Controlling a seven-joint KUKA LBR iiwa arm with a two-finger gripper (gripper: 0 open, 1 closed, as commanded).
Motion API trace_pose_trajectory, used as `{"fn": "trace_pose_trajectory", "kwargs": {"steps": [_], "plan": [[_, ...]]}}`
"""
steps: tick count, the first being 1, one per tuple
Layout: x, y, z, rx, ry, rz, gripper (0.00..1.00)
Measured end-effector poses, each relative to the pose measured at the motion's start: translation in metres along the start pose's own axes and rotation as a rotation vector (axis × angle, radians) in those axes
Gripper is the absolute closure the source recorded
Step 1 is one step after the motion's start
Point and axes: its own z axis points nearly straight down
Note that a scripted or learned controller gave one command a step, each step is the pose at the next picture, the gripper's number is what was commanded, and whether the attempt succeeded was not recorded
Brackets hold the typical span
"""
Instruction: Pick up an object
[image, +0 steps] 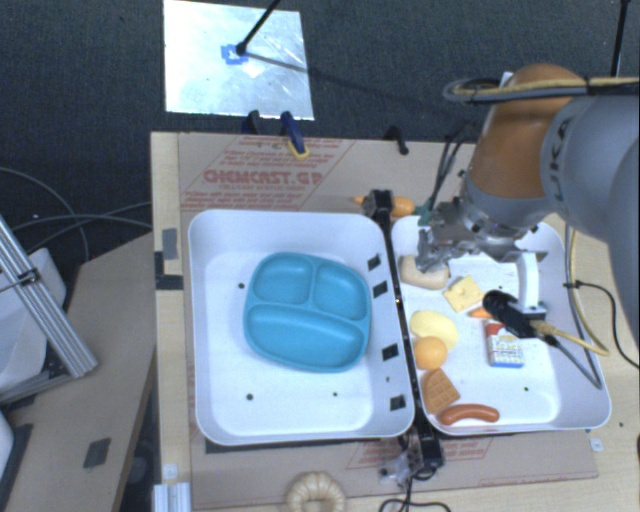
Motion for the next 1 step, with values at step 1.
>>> {"fn": "trace_pose_trajectory", "kwargs": {"steps": [1], "plan": [[0.054, 0.0265, 0.0073, -0.001, 0.001, -0.001, 1.0]]}}
